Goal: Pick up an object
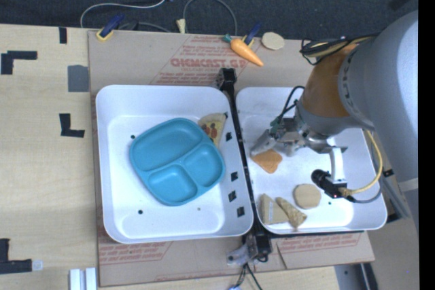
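Observation:
In the right bin (360,217) my gripper (266,145) hangs low, just above an orange toast-like piece (268,161) and touching or nearly touching its top edge. A round tan biscuit (307,196) lies toward the bin's front. To the left of the biscuit sit two tan wedge-shaped pieces (281,210). The grey arm with its orange band (326,88) covers the bin's back right part.
The left bin (112,214) holds a blue divided plate (177,159) and a pizza slice (213,125) by its right wall. Behind the bins a toy carrot (246,51) and a pale round piece (273,41) lie on the cardboard. A yellow cable (372,180) loops at the right.

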